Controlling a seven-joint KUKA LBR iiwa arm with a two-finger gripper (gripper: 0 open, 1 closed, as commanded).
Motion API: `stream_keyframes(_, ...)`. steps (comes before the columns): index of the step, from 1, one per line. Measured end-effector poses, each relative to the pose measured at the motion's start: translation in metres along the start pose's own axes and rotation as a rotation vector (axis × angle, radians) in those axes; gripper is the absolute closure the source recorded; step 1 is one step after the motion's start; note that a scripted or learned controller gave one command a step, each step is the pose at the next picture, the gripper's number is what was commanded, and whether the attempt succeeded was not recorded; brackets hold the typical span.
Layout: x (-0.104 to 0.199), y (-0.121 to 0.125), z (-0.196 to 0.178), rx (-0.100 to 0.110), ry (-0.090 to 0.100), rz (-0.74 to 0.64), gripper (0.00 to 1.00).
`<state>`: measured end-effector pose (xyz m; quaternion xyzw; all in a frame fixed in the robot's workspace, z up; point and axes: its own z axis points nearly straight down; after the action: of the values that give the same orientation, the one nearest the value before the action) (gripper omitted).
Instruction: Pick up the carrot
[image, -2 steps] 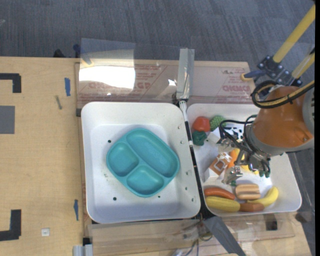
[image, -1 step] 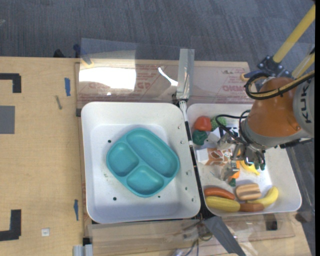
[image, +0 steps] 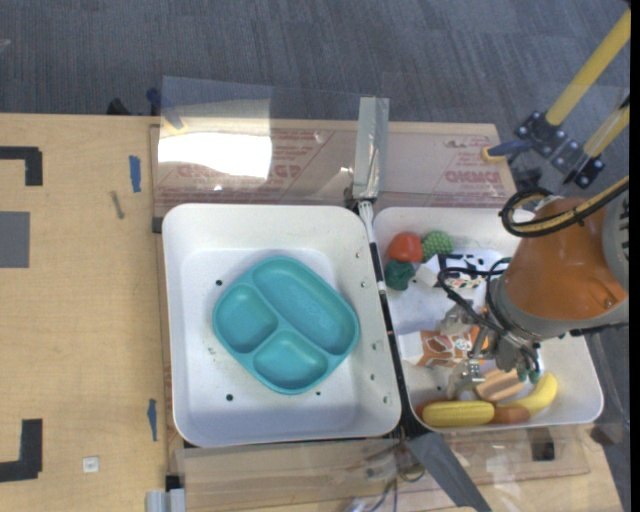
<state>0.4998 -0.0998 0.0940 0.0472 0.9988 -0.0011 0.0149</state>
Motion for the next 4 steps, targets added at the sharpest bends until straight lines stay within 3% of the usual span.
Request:
stream_keyframes(1, -0.062, -0.019, 0.007, -0.003, 0.019, -0.120, 0.00)
stream_keyframes(2, -0.064, -0.018, -0.004, -0.002, 0.015, -0.122, 1.00)
stream_keyframes(3, -0.091, -0.022, -0.174, -0.002, 0.011, -0.337, 1.00)
stream_keyframes(4, -0.089, -0.022, -0.169, -0.006, 0.021, -0.337, 0.00)
